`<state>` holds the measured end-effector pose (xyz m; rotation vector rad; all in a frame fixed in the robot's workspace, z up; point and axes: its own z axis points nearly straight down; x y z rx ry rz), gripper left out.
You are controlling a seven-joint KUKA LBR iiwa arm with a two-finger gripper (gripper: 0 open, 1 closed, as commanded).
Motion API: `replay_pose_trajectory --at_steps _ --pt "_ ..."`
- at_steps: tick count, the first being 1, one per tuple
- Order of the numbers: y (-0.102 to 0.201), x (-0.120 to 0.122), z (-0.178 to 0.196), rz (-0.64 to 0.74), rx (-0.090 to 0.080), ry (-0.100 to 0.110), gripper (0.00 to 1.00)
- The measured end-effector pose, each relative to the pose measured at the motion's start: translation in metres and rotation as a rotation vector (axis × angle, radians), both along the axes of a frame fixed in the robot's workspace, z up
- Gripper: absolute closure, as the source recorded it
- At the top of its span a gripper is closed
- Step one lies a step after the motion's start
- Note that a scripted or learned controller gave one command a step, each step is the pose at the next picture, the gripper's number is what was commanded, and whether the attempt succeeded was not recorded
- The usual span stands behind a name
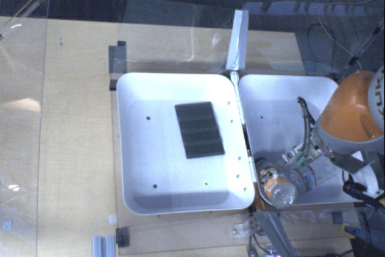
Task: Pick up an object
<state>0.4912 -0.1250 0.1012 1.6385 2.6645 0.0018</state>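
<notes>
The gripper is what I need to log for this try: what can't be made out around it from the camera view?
- Gripper: finger state too small and blurred, shadowed under the orange band.
- Plastic bottle: label blurred; contact with the gripper unclear.
- Right bin: near right corner hidden by the arm.

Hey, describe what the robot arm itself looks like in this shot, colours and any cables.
The arm comes in from the right with a rounded orange band, glossy, above a grey wrist section. A thin dark cable loops beside it down toward the pincer, which looks metallic grey with small pale and greenish parts. Finer markings are too blurred to read.
</notes>
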Motion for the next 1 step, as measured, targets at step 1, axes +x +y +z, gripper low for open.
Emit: replay_pose_trajectory --at_steps 1 --pt "-0.0508 -0.0001 -0.0117 -0.252 0.008 -0.002 0.0"
